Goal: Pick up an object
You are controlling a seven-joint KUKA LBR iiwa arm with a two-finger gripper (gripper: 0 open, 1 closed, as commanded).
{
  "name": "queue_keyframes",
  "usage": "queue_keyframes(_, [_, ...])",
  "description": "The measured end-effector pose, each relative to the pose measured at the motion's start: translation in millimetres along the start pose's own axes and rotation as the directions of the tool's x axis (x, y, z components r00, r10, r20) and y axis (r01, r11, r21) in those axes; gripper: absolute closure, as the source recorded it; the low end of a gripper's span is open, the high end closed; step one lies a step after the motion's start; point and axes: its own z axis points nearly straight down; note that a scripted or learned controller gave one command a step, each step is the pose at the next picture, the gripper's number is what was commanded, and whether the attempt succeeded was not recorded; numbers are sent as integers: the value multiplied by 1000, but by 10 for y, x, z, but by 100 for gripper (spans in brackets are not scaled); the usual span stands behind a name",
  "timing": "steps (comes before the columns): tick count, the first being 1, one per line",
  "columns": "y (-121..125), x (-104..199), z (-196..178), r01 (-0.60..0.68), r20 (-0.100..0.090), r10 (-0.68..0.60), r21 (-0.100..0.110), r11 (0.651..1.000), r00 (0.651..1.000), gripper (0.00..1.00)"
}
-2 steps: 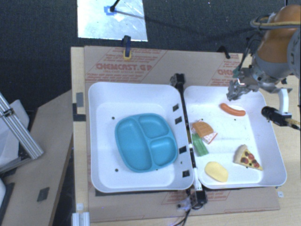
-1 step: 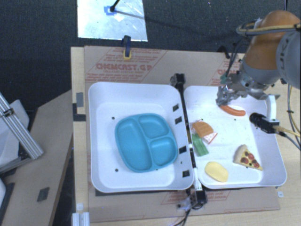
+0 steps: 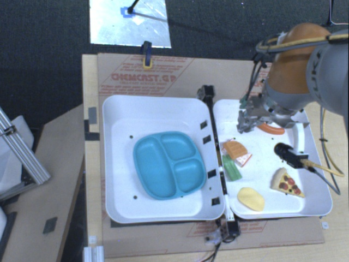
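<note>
The sausage point(image 3: 271, 128) lies at the far side of the right bin point(image 3: 265, 167), a short orange-red roll, smooth and rounded, lying flat and crosswise. It is partly covered by the arm. The gripper point(image 3: 245, 123) hangs just beside its left end, low over the bin floor. Whether the gripper is spread or closed cannot be told from this angle.

To pick the sausage up well, the gripper should likely shift right until it is centred over the roll. It should then close across the narrow width, not the length.

Nearer the camera lie an orange wedge point(image 3: 235, 148) and a green stick point(image 3: 231, 170), with a yellow lump point(image 3: 251, 198) and a pizza slice point(image 3: 287, 183) beyond them. The left bin point(image 3: 120, 146) holds a blue plate point(image 3: 169, 164).
</note>
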Motion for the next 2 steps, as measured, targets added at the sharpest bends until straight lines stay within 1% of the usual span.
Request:
queue_keyframes(1, [-206, 603, -18, 2, -2, -2, 0, 1000, 1000, 100])
queue_keyframes(2, [-361, 1159, -2, 2, -2, -2, 0, 1000, 1000, 100])
